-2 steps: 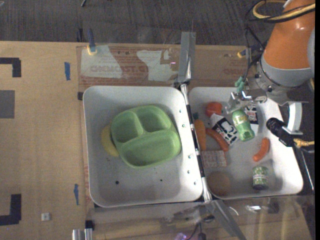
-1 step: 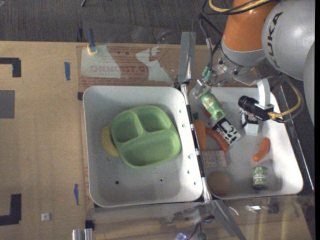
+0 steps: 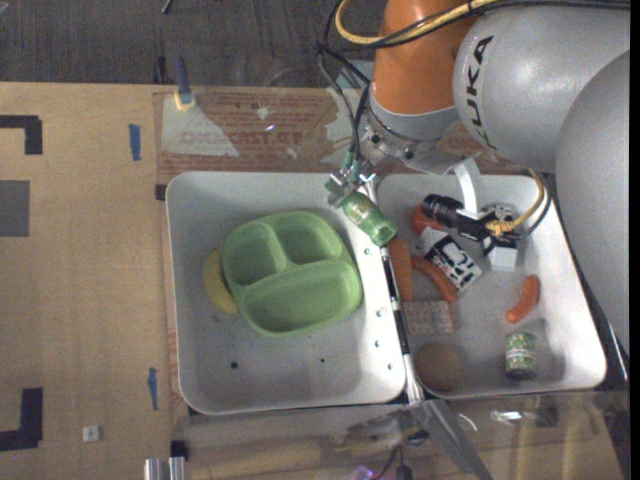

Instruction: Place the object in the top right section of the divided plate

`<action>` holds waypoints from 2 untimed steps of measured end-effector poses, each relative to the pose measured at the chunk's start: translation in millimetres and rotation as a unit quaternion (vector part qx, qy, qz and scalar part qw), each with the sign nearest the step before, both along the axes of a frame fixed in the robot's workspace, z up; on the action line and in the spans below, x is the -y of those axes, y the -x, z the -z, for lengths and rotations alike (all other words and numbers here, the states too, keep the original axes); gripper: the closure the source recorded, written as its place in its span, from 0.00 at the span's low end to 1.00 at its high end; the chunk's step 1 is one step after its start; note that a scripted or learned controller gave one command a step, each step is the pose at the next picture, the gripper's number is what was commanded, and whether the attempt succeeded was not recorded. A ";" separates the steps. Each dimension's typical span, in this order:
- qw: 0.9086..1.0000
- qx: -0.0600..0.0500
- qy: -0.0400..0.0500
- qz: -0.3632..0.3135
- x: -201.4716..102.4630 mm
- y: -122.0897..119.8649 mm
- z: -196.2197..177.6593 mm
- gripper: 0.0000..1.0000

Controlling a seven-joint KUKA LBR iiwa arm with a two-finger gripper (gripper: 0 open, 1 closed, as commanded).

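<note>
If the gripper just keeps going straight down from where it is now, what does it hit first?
Probably the rim between the two bins, not the green divided plate. The gripper holds a green bottle over that edge; depth is unclear.

The gripper [image 3: 348,183] hangs over the far end of the seam between the two bins, with a green bottle [image 3: 369,218] between its fingers. The green divided plate [image 3: 290,273] lies in the left bin [image 3: 200,368]. The right bin [image 3: 580,348] holds carrots, a small jar and a brown ball.
</note>
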State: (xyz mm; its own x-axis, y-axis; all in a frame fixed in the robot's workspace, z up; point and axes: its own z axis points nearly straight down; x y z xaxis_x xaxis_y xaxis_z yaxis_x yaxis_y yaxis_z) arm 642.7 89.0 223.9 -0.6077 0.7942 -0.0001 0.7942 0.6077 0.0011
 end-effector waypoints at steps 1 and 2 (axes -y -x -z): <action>0.978 0.004 0.001 -0.208 -30.8 -14.5 -88.0 1.00; 0.978 0.004 0.000 -0.208 -30.8 -14.5 -88.0 0.00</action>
State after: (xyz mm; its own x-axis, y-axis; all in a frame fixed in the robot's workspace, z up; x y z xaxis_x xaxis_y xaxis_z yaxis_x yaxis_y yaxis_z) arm 657.2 119.8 311.9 -0.8785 0.4777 -0.0064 0.4776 0.8785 0.0053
